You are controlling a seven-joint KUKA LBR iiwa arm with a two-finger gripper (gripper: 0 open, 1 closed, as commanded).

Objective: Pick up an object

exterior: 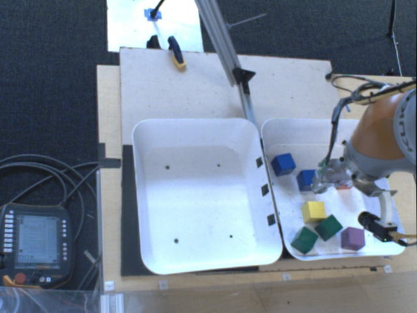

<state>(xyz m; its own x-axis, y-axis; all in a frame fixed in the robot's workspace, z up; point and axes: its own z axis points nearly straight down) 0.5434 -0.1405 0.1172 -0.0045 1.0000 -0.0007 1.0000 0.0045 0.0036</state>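
The right bin (pixel 296 130) holds several small blocks. One blue block (pixel 283 163) lies near its left wall and a second blue block (pixel 305 179) sits just right of it. Further forward are a yellow block (pixel 314 211), two green blocks (pixel 329 227) (pixel 304 239) and a purple block (pixel 352 238). My gripper (pixel 324 180) is low inside this bin, right against the second blue block's right side. A sliver of red (pixel 344 186) shows beside the wrist, mostly hidden by the arm.
The left bin (pixel 140 175) stands beside the right one, their walls touching. A slanted metal pole (pixel 221 38) crosses the back of the bench. A teach pendant (pixel 36 243) with cables lies at the lower left. A yellow-handled clamp (pixel 176 52) sits at the back.
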